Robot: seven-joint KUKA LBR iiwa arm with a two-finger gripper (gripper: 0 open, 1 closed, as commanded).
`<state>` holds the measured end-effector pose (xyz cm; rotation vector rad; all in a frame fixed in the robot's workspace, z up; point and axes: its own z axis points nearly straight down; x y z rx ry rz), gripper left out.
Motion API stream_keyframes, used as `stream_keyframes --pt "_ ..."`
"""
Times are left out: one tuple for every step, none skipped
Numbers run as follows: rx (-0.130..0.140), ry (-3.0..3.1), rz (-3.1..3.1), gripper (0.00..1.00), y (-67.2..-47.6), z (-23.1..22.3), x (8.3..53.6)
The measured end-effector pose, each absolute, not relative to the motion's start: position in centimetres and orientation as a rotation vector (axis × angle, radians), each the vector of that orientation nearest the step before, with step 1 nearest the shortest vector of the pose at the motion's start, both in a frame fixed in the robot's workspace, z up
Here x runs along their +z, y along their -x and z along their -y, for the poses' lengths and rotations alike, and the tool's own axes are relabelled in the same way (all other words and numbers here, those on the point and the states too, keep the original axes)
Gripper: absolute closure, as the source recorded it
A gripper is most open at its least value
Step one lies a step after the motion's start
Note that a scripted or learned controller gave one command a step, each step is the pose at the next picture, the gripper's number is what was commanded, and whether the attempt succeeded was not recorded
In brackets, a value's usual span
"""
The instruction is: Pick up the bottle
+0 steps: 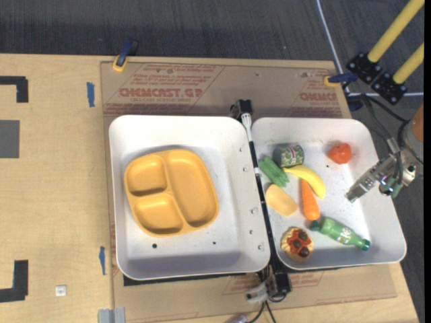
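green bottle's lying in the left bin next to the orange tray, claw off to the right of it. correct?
Not quite. The green bottle lies in the right bin, near its front edge, beside the carrot; the orange tray sits alone in the left bin. The claw is right of the bottle, as the camera view shows.

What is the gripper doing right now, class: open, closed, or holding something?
Gripper: cannot be told whether open or closed; it hovers apart from the green plastic bottle lying in the right white bin.

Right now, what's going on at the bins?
The arm's pincer hangs over the right side of the right bin, above and to the right of the green bottle, which lies on its side near the bin's front edge, untouched. A carrot and a banana lie nearby. A yellow tray sits in the left bin.
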<state>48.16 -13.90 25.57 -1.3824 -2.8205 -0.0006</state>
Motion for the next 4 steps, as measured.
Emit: stream_keyframes --pt "-0.001 0.478 3.106 1.00 -48.0 14.2 24.3" --pt "-0.001 -0.080 3.143 1.00 -48.7 12.7 18.7" --pt "-0.001 -0.570 3.091 1.00 -48.2 12.0 18.5" --pt "-0.001 -1.203 2.906 1.00 -49.5 11.5 10.4"
